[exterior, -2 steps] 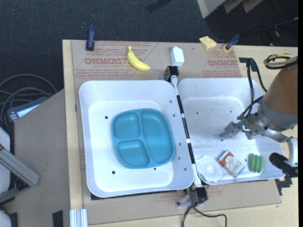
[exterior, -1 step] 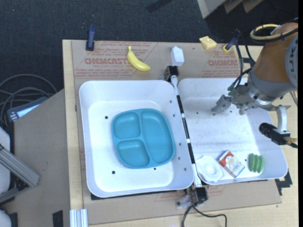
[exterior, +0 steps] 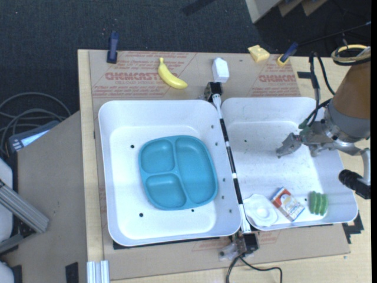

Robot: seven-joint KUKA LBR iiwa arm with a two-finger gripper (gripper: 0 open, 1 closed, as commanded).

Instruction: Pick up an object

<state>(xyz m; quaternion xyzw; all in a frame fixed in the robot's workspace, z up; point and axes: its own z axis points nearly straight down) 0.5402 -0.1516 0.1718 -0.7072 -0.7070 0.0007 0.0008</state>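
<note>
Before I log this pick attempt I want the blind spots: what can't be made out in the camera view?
- Gripper: too small and dark to tell whether it is open or shut.
- Arm: cut off by the right edge.
- Small box in the right bin: its print is too small to read.
- Green object: too small to identify.

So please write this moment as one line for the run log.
gripper: over right bin, holding nothing | green object, small box, white cup: right bin near edge | blue tray: left bin
</note>
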